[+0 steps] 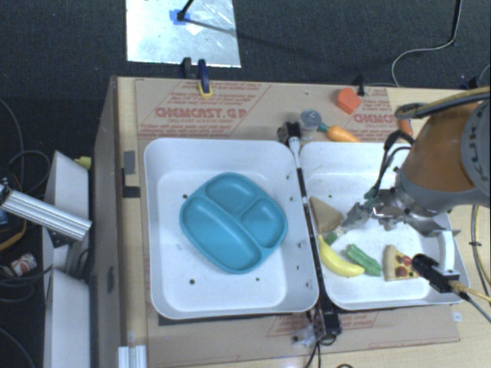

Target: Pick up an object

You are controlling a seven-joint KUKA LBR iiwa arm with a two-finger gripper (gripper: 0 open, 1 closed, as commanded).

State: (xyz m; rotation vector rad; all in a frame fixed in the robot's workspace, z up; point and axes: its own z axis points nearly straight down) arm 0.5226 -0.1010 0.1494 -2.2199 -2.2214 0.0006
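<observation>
The right bin (345, 163) holds a tan wedge (325, 213) against its left wall, a yellow banana (339, 260), a green piece (363, 258) and a pizza slice (399, 264) near its front. My gripper (355, 218) hangs low over the bin, just right of the tan wedge and above the banana and green piece. Nothing shows between its fingers. The grey and orange arm (441, 159) covers the bin's right side.
In the left bin (165, 282) a blue divided plate (232, 221) lies alone. Behind the right bin, an orange carrot (341, 135), a small orange block (347, 100) and a grey-blue round piece (310, 119) lie on the bench.
</observation>
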